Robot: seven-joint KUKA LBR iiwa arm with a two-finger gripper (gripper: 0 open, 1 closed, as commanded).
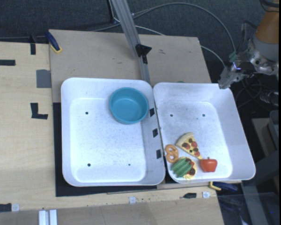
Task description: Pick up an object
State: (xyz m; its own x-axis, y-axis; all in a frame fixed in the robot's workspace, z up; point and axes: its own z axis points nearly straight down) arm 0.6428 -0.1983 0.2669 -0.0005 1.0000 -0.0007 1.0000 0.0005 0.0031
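Two bins side by side on my bench, touching along middle. Left bin [79, 139]: bowl [128, 105] in far right corner, near divider. Right bin [210, 111]: toy food bunched at near edge — pizza slice [188, 143] behind, pretzel [171, 151] to its left, green veg [181, 167] in front, tomato [208, 164] right of veg. My gripper [226, 80] over right bin's far right corner, well apart from food.
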